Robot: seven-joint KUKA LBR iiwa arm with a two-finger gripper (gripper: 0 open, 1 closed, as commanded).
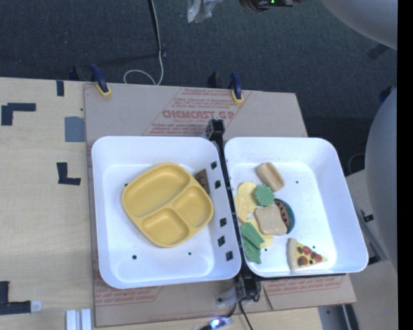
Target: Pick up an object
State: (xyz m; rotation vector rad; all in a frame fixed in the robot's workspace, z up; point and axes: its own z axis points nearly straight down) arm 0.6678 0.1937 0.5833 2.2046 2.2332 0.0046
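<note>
The tool hangs at the top edge, beyond the desk; how far it stands open I cannot tell; toy foods, among them a pizza slice, lie well apart from it in the right bin; a yellow tray fills the left bin.

smooth pale grey rounded arm casing, no markings visible.

Two white bins are sitting side by side: one yellow tray, six toy foods.
</note>
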